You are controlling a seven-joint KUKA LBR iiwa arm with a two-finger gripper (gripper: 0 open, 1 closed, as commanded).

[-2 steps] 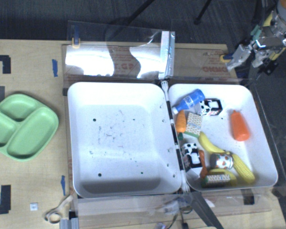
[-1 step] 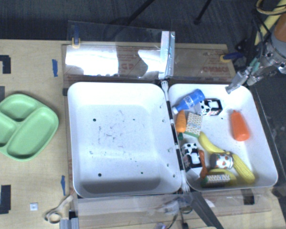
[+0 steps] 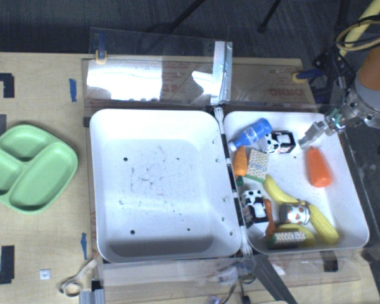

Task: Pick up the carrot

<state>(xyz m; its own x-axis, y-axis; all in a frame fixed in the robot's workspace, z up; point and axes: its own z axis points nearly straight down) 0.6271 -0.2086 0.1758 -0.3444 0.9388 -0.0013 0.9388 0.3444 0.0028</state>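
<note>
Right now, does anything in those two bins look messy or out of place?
Nothing looks spilled or broken. The odd part is the balance: the right bin holds a jumbled pile along its left side, with the carrot lying apart, while the left bin shows bare floor. The claw hangs just above the carrot.

Green divided plate on the bench — banana in right bin.
</note>
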